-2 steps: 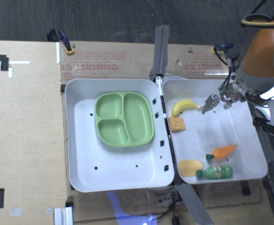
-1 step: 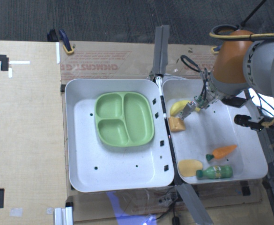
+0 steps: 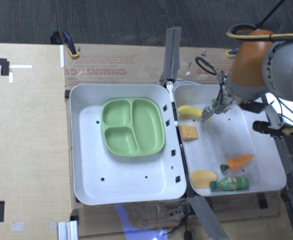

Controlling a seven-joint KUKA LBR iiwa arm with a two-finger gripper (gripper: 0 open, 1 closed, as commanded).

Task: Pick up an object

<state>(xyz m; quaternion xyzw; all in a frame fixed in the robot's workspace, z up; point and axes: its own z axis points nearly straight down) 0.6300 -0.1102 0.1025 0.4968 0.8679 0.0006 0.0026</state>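
**Pincer at the banana, grasp not confirmed**

Camera view: the arm [image 3: 266, 64] comes in from the right w/ the pincer [image 3: 207, 115] low in the right bin [image 3: 266, 181], its tip at the right end of the banana [image 3: 189, 111]. Can't tell if the pincer is released or clenched; the tip is small and blurred at this res, so no claim of a hold.

Rel. to the pincer: banana just beside it, to the left, touching or nearly so. Cracker [image 3: 188, 132] near, down and left. Carrot [image 3: 239, 161] well apart, below and a bit right. Green bottle [image 3: 230, 184] and the yellow lump [image 3: 203, 178] next to it farther below, by the bin's near wall. Green plate [image 3: 133, 127], 3 compartments, sits in the left bin [image 3: 86, 184], well to the left, across the divider.

Judgement: step in hand is closing on the banana, which looks like the chosen obj. To do it well, the pincer should prob. sit across the fruit's narrow width, not at the tapered end, where it could squirt out. Go down close to the bin floor before closing, then lift straight up, slow. The bin wall behind the banana is close, so approach should stay vertical.
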